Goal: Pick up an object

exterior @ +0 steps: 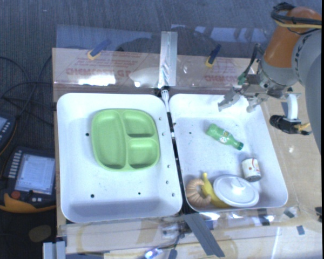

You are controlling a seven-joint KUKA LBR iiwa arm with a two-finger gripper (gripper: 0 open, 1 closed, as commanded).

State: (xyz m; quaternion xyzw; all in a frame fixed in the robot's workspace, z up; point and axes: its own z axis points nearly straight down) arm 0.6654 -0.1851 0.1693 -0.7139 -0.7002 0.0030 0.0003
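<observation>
My gripper [238, 103] hangs over the far edge of the right bin [270, 144], its two grey fingers spread apart with nothing between them. A green bottle [224, 136] lies on its side in the middle of that bin, below and slightly left of the gripper. A small white can with a red label [251, 169] stands nearer the front right. A white lid or bowl [236, 191], a yellow banana [206, 188] and a brown doughnut-like thing [196, 193] crowd the front edge.
A green divided tray [125, 138] lies in the left bin [75, 193]. A metal divider [169, 63] stands between the bins at the back. Clear panels with clips line the far side. A tablet and cables lie on the floor at the left.
</observation>
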